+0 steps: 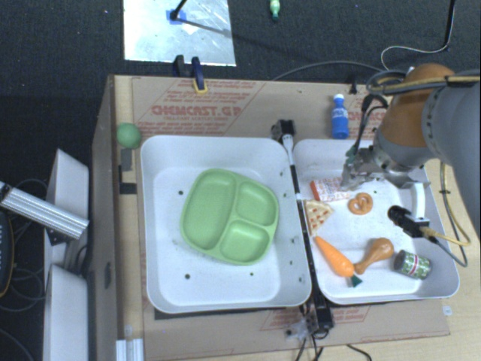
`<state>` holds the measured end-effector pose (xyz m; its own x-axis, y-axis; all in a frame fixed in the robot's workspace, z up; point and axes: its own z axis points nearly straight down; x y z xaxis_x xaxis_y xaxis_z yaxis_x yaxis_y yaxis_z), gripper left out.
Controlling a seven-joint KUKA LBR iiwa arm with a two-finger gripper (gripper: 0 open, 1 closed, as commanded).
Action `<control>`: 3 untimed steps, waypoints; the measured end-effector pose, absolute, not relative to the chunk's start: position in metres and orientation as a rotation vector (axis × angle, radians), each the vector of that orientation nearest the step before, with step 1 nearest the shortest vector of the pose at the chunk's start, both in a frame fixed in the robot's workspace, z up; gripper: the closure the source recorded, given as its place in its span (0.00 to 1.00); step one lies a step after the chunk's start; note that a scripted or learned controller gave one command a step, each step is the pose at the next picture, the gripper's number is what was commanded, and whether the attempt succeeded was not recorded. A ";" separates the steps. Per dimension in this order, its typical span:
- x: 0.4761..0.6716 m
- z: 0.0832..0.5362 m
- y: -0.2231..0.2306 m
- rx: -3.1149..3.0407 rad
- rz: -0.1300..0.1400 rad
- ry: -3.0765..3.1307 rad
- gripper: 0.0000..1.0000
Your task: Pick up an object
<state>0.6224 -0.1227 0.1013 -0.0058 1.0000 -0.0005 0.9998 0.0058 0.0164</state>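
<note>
HAND: hand [352, 173] low in right bin [443, 277], finger state cannot be determined | TARGET: red packet [328, 190] directly below hand, near bin's left wall | AXIS: packet long axis runs left-right | NEARBY: pretzel [361, 203] just right

I can read red lettering, "CHEMCAST GP", on the brown board [197, 105] just behind the left bin [154, 201]. The fainter red print around it is too small for me to read.
</note>
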 end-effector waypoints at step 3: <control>0.669 0.085 -0.099 2.214 0.003 2.227 0.00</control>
<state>0.6691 -0.0995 0.0848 -0.0056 1.0000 0.0004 1.0000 0.0056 0.0020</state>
